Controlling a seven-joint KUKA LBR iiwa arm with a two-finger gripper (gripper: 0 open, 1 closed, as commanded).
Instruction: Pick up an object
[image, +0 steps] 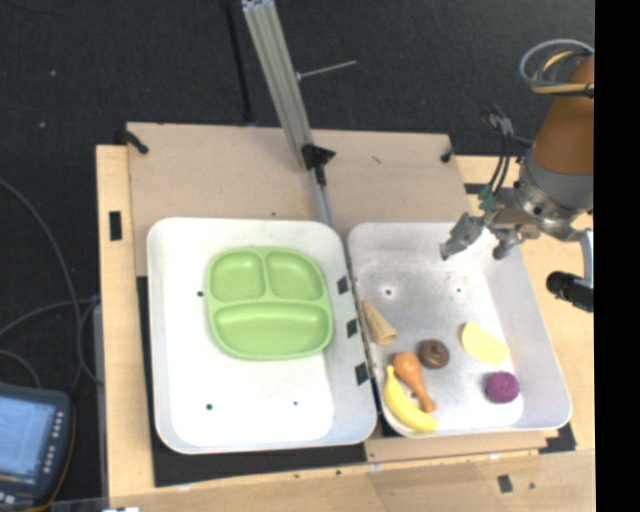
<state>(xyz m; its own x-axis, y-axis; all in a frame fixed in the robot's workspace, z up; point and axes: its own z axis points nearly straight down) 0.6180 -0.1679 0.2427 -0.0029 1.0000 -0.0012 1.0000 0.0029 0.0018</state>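
My gripper (482, 239) hangs open over the far end of the right bin (420, 270), its two grey fingers (459, 238) spread apart with nothing between them. Several toy foods lie toward the bin's near end, well below the gripper. A tan cone (378, 322) rests by the left wall. A brown doughnut (433, 353) sits mid-bin beside an orange drumstick (412, 378). A yellow banana (406, 404) curves along the near left corner. A pale yellow lemon slice (485, 343) and a purple plum (501, 387) lie on the right side.
The left bin (180, 400) holds a green divided plate (269, 303). A slanted metal pole (283, 85) rises behind the bins, its foot near their shared far corner. A dark device with a screen (30, 440) sits at lower left, off the bench.
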